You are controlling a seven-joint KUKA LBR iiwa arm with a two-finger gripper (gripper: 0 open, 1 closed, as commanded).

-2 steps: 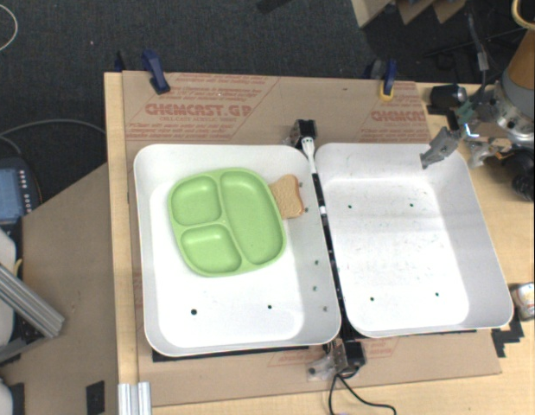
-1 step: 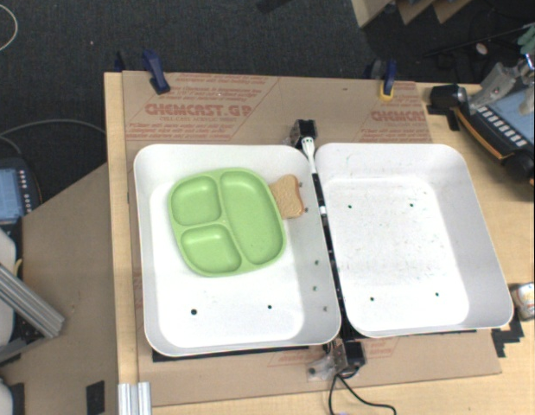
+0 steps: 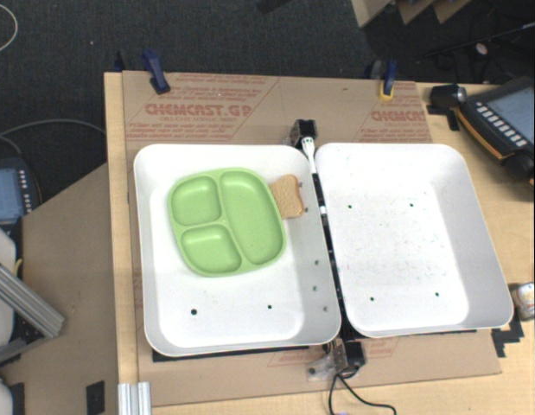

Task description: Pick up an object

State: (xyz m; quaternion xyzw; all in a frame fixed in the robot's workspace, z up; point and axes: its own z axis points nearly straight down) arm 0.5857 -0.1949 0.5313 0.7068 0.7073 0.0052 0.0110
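overhead, a green divided plate (image 3: 226,222) and tan slice (image 3: 288,196) share the left bin (image 3: 224,327) (gripper state: cannot tell).

The brown board (image 3: 250,102) under the bins bears red print reading "CHEMCAST GP", repeated at right.

Two white bins (image 3: 405,232) side by side on brown board (image 3: 250,102), middle of frame. Blue clamp (image 3: 155,72) at board's upper left. Yellow clamp (image 3: 388,83) upper right. Dark carpet (image 3: 120,15) across top.
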